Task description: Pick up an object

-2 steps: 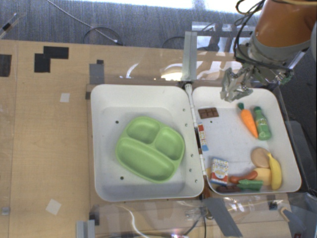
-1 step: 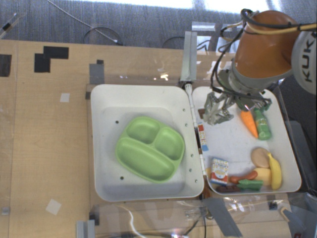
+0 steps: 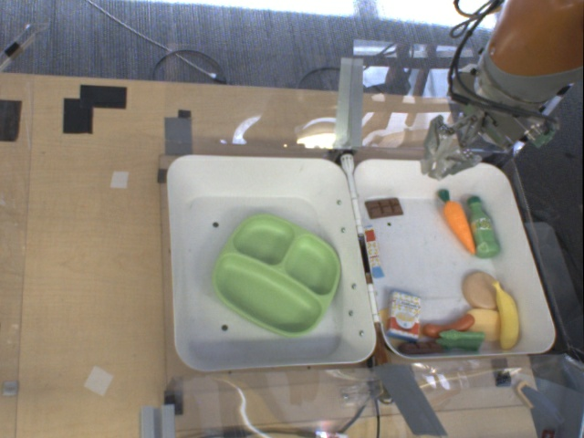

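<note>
One carrot (image 3: 458, 225), one banana (image 3: 506, 315), two bins (image 3: 187, 245)

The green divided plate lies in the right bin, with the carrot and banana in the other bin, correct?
Not quite. The camera view shows the green divided plate in the left bin; the carrot and banana lie in the right bin.

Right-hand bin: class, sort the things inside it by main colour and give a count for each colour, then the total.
Orange: 1, carrot
Green: 1, bottle
Brown: 1, chocolate bar
Yellow: 1, banana
Tan: 1, egg-shaped piece
Mixed colours: 1, small carton
Total: 6, leaving out the jumbled pieces at the front edge.
</note>
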### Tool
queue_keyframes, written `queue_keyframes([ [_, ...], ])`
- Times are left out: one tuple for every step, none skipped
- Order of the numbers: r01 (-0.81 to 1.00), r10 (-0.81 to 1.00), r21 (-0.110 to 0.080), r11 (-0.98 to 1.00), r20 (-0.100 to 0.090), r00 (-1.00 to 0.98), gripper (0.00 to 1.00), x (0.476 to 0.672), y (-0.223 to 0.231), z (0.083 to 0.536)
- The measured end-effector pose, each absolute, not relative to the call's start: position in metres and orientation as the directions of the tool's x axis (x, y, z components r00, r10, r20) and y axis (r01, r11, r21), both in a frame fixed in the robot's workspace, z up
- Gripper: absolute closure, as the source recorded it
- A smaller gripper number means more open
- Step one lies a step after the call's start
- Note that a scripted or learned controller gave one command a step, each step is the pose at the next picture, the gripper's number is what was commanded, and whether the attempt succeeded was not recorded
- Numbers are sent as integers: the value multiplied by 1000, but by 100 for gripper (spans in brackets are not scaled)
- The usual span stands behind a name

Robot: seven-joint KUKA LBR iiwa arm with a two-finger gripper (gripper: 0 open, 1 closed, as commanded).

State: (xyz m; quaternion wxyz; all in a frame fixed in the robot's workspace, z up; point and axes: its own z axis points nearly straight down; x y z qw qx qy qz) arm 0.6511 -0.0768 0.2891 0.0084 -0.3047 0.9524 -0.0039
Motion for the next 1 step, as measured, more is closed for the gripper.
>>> queue_keyframes([
  [-696, -696, -5, 718, -6, -718, 100, 594, -92, 265],
])
